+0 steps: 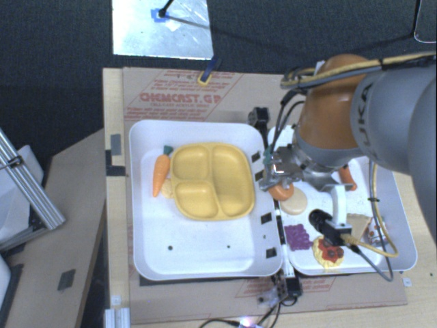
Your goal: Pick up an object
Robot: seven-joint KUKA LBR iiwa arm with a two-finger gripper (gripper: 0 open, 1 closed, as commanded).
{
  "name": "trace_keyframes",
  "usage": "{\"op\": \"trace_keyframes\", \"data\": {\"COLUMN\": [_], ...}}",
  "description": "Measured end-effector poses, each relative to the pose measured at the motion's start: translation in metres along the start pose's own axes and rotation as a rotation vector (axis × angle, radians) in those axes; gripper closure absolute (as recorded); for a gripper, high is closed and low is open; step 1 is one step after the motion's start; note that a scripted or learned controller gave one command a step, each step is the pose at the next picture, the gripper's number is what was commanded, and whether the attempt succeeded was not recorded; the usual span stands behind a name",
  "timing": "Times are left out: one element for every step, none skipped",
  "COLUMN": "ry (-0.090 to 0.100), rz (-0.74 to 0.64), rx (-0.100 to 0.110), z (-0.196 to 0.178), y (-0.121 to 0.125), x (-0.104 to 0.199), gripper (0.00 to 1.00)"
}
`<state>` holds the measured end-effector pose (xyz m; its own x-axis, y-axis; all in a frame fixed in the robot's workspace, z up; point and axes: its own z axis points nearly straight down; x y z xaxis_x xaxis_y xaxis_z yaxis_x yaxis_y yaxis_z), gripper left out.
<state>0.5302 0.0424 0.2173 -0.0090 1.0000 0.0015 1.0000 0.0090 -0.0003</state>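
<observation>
Cardboard-topped bench (181, 94) on dark carpet (54, 60), two white bins (147, 251), jaws' state indiscernible.

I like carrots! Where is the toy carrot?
The carrot lies in the left bin, touching the left edge of the yellow divided plate.
</observation>
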Motion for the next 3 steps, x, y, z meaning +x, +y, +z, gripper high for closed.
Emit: {"op": "trace_keyframes", "data": {"ry": [0.0,0.0,-0.002], "rz": [0.003,0.003,0.004], "rx": [-0.001,-0.002,-0.001], "z": [-0.012,-0.017,-0.007], "y": [-0.012,-0.005,0.006], "x": [0.007,0.008,0.012], "gripper": [1.0,1.0,1.0]}}
